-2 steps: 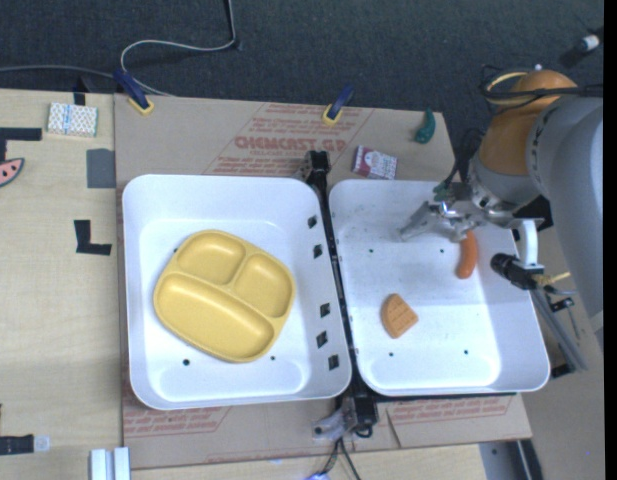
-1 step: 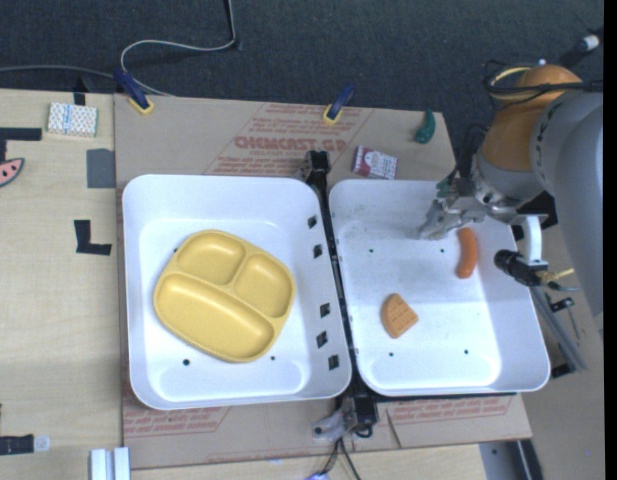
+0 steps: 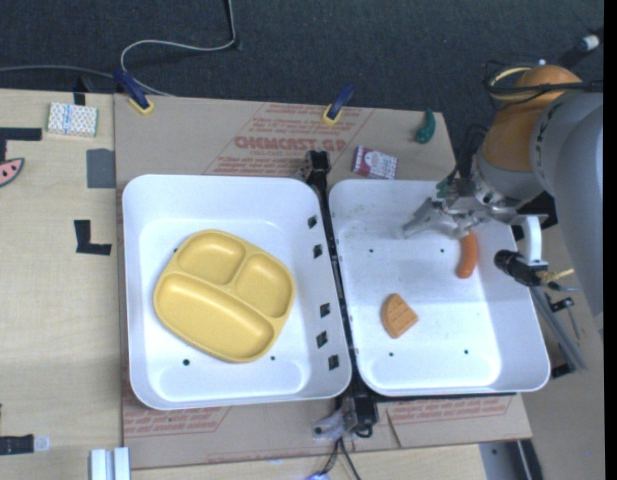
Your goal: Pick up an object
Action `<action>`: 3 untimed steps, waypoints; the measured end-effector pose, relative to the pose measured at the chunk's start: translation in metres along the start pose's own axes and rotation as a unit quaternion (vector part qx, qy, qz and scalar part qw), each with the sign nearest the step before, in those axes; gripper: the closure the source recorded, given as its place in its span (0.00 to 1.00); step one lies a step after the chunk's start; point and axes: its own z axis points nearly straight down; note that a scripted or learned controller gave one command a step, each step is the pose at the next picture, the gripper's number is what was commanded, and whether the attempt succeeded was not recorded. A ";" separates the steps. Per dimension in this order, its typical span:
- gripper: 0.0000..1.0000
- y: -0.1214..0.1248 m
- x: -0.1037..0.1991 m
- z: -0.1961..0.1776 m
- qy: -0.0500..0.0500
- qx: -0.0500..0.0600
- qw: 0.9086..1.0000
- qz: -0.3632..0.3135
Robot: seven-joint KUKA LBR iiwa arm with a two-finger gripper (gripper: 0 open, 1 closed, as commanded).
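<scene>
In the right bin [image 3: 508, 363] lie two small objects: an orange sausage-shaped piece [image 3: 467, 257] near the right wall and a tan wedge-shaped biscuit [image 3: 398, 315] near the middle. My gripper [image 3: 444, 227] hangs low over the bin's far right part, its fingers spread apart and open. One finger [image 3: 419, 221] points left. The other sits just above the top end of the orange piece. Nothing is between the fingers. The biscuit lies well below and to the left of the gripper.
The left bin [image 3: 148, 368] holds a yellow divided plate [image 3: 224, 294]. A small red and white packet [image 3: 374, 162] lies on the cardboard behind the bins. The grey arm with its orange band [image 3: 518, 128] comes in over the right bin's far right corner.
</scene>
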 end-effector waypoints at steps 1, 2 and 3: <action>1.00 0.000 0.000 -0.010 0.000 0.000 1.000 0.000; 0.00 0.000 0.000 -0.009 0.000 0.000 1.000 0.000; 0.00 0.020 -0.019 0.011 0.006 0.004 1.000 0.000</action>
